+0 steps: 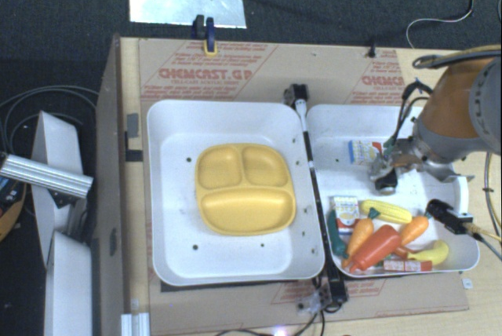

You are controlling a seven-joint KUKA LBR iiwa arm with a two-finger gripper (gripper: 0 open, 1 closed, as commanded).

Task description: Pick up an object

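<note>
My gripper [383, 173] hangs low over the middle of the right bin [337, 122], reaching in from the right under the grey arm with its orange band. Just to its left lies a small white packet [360, 150] with coloured print. Below the gripper, in the bin's near end, is a heap of toy foods: a yellow corn cob [386, 210], an orange carrot [360, 234], a larger red-orange carrot [377, 246], a small carrot [414, 228] and a yellow banana [432, 253]. I see nothing held in the gripper.
The left bin [169, 169] holds a yellow divided plate [243, 189]. A small printed box [345, 209] and a green marker [333, 234] lie by the right bin's left wall. A flat packet [404, 267] rests at its near rim.
</note>
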